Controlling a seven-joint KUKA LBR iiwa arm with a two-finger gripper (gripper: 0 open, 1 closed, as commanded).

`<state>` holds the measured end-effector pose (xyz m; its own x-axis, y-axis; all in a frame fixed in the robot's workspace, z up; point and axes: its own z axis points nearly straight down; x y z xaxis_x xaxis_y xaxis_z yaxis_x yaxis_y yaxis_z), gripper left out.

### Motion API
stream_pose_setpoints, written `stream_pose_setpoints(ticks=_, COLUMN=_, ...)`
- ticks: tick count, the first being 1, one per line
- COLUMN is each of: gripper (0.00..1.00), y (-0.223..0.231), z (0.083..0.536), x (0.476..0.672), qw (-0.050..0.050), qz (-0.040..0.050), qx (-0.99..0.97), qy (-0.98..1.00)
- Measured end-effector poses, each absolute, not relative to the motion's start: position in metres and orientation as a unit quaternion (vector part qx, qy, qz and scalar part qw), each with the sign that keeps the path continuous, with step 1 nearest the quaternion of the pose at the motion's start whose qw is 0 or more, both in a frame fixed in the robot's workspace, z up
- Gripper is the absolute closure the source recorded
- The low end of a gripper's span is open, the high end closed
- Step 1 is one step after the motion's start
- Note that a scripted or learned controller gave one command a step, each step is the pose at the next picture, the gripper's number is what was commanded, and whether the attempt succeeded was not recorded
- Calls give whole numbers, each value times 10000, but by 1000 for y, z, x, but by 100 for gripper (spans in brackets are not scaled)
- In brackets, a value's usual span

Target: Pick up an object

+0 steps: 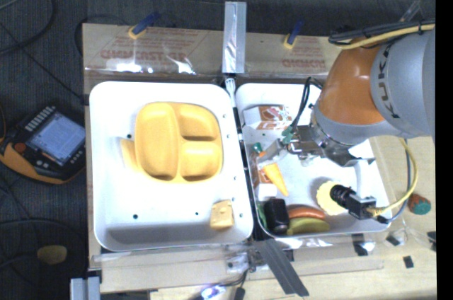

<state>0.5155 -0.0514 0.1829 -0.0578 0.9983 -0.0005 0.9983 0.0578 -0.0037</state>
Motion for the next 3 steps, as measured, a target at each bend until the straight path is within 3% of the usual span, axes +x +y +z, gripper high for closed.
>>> stream_pose_setpoints(ticks=1, gripper=0, y=-51, z=183, x=516, qw=11, qz=15, qx=-6864, qy=-7273)
stream_pose_setpoints(ticks=2, gripper=0, y=-86, z=116, x=524, qw=-69, qz=-106, qx=-7112, qy=-7029)
stream_pose_setpoints(ticks=3, gripper=0, y=-28, z=183, x=529, qw=8, qz=18, qx=-7365, qy=-6764)
